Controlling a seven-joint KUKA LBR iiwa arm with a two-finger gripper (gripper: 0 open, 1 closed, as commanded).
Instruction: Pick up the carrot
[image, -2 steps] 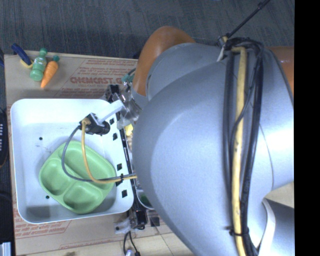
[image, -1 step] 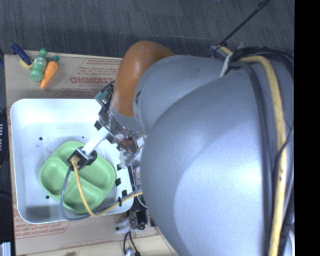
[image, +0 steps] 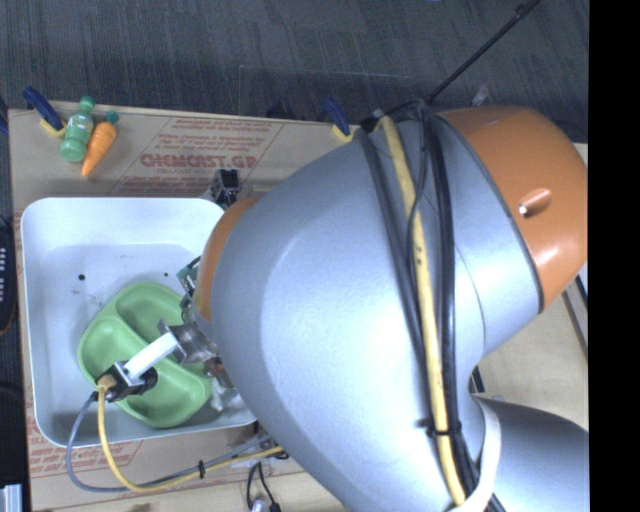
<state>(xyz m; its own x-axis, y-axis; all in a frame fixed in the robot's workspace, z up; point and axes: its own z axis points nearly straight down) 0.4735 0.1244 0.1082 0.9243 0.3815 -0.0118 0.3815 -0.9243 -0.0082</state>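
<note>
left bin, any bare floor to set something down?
Yes: the bin floor at upper left, between its back wall and the green dish, is bare. So is the cardboard strip behind the bin, right of the carrot. Crowded: the bin's lower right, where green dish, gripper and arm meet.

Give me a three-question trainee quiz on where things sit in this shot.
1. True or false: the carrot lies inside the white bin.
2. What lies in that bin, under the arm? A) green dish B) red cup C) blue block
3. Fill in: outside the bin, the carrot lies beside a ____ toy.
Key: 1 false; 2 A; 3 green.
</note>
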